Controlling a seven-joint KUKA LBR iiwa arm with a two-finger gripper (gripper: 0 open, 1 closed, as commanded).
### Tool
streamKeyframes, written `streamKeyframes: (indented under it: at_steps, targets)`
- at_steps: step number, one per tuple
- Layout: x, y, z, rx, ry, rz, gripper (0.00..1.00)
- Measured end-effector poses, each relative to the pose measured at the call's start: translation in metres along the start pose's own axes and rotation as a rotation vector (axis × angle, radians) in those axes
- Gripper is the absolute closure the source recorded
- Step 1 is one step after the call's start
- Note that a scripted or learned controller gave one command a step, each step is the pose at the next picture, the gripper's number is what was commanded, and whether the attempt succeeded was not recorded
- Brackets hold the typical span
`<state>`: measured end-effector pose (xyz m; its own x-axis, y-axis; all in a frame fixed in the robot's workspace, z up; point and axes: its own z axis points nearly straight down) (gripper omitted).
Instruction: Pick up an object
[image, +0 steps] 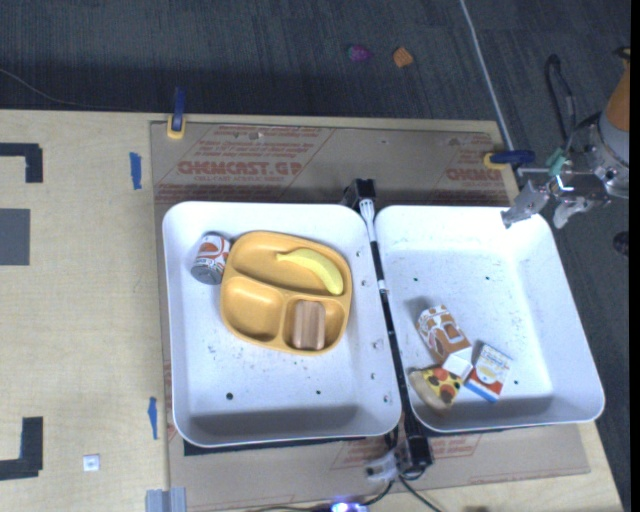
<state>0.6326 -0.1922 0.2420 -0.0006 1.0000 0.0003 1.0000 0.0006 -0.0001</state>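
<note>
Two bins (270, 420) | board (240, 160) reads "CHEMCAST GP" | end effector (540, 205) spread wide, holding nothing

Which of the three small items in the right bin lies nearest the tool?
The brown-and-white packet, the uppermost of the cluster, lies nearest the tool. The white carton and the colourful item lie lower, toward the bin's front edge.

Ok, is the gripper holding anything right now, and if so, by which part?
Nothing is held. The gripper hangs over the far right corner of the right bin, with nothing between its fingers. The small packets lie untouched near the bin's front.
</note>
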Motion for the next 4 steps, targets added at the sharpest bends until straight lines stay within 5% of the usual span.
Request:
streamKeyframes:
  at_steps: [1, 2, 3, 4]
  targets:
    - [0.072, 0.005, 0.11, 0.001, 0.001, 0.0, 0.0]
    - [0.061, -0.03, 0.149, -0.002, 0.0, 0.0, 0.0]
    - [0.077, -0.056, 0.153, -0.012, -0.005, 0.001, 0.0]
    - [0.084, -0.119, 0.153, -0.013, -0.004, 0.001, 0.0]
